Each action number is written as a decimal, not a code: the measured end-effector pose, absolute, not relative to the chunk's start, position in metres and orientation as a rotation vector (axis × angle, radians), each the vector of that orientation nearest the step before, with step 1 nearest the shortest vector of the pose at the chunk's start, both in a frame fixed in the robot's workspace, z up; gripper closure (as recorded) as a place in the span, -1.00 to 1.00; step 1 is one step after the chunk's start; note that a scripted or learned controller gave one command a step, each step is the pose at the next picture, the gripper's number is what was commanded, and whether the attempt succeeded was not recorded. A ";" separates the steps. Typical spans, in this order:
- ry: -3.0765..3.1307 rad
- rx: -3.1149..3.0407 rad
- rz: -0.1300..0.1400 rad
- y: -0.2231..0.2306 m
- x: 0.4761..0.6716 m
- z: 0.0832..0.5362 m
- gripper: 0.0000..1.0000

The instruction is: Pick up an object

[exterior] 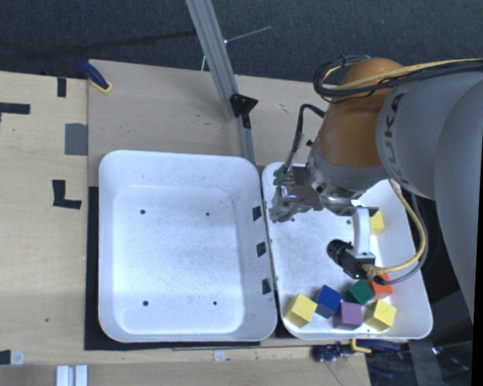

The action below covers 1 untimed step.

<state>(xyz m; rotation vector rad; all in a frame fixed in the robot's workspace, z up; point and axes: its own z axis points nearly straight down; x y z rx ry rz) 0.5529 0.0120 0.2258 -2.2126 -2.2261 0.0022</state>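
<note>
Wooden bench surface (165, 103) carries two shallow white bins side by side on a dark mat. Small blocks lie in the right bin (303, 256), grouped near its front edge: a yellow block (301, 310) at the front left, a blue block (329, 300) just beside it, a purple block (350, 314), a green block (360, 292) touching an orange block (381, 287), and a second yellow block (384, 315) at the front right corner. One more yellow block (376, 222) sits apart, near the bin's right wall. All are plain, solid-coloured cubes of similar size.

Gripper (284, 205) hangs over the rear left part of the right bin, close to the wall shared with the left bin (174, 249), well apart from the block cluster. Its finger opening cannot be determined at this angle, and no block is visible in it. Grey arm (439, 126) with its orange band (351, 113) enters from the right. A metal pole (220, 58) rises behind the bins.
</note>
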 end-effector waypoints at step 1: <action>-2.229 -2.211 -0.001 0.064 0.558 0.234 1.00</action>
